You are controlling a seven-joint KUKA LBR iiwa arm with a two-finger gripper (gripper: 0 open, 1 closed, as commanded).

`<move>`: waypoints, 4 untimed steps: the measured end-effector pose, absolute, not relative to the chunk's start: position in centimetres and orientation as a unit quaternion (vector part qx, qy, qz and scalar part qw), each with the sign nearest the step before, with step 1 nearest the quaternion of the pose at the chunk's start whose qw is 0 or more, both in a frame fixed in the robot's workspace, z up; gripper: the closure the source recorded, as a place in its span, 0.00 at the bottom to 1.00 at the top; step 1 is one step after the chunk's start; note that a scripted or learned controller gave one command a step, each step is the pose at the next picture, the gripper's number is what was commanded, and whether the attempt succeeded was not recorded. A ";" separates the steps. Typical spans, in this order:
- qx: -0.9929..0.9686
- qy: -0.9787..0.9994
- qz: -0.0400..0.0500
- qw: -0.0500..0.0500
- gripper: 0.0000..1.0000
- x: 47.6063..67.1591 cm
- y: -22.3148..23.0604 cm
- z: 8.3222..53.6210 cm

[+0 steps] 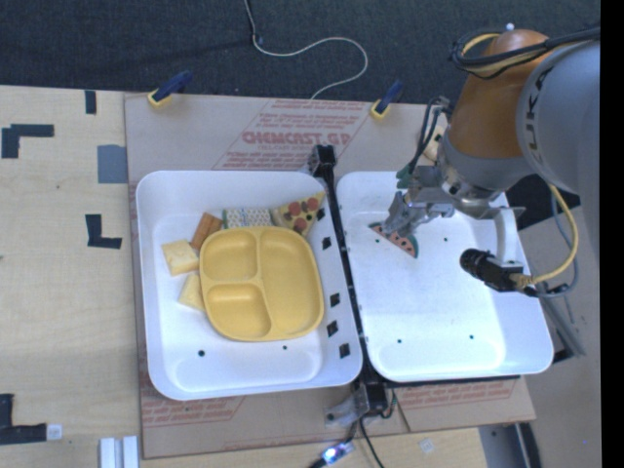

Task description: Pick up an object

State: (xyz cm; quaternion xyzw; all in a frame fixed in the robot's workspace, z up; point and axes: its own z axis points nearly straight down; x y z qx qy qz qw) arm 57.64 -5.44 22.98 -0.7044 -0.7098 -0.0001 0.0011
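Hovering in the right bin (487,354), our gripper (403,220) meets a small flat pizza-slice toy (396,239), likely light and stiff; whether it is gripped, we cannot tell.

Red print on cardboard sheet (292,135) under bins, upside down, approx "CHEMCAST GP". Arm (570,96): letters "UKA" partly seen. Smaller print too blurry.

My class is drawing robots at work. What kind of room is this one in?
Probably a robot test lab, not a kitchen. Two white bins sit on a clamped cardboard sheet, one holding a yellow divided plate and toy food, while a grey-and-orange arm reaches over the other.
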 end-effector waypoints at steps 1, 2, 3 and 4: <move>-0.704 -0.710 0.000 0.001 1.00 59.4 -0.5 23.3; -0.706 -0.708 0.001 0.000 1.00 61.3 0.8 21.6; -0.707 -0.708 0.000 0.000 1.00 60.4 0.3 23.5; -0.707 -0.707 0.001 0.000 1.00 60.2 0.8 23.2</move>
